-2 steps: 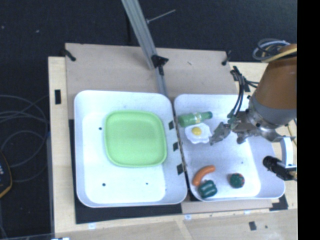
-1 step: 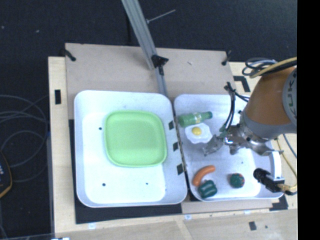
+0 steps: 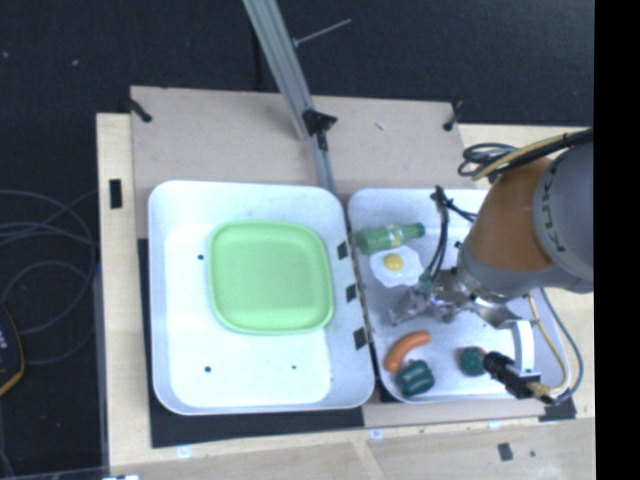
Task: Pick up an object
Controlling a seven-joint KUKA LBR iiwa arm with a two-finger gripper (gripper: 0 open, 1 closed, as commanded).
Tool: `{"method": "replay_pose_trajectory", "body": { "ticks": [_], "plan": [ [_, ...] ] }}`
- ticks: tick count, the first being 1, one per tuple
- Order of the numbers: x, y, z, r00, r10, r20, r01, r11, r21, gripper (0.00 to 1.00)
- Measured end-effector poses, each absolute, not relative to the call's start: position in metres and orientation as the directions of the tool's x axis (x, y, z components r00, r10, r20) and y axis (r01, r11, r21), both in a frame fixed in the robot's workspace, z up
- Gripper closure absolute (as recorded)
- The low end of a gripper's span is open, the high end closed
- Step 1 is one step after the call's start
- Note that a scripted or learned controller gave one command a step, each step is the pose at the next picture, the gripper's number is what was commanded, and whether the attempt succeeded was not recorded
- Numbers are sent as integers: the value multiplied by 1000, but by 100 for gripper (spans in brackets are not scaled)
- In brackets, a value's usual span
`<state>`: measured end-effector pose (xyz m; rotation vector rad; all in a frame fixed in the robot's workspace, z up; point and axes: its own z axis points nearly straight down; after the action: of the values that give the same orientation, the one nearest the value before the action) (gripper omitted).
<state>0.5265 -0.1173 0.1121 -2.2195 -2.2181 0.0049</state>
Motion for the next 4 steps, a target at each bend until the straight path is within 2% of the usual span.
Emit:
{"method": "replay_pose_trajectory", "body": {
  "ticks": [1, 3, 4],
  "plan": [
    [528, -118, 125, 2, 1000, 0, 1000, -2, 2, 100],
    [542, -112, 217, 0, 1000, 0, 1000, 0, 5, 100],
    [543, -113, 233, 0, 1000, 0, 1000, 0, 2, 100]
  ]
}}
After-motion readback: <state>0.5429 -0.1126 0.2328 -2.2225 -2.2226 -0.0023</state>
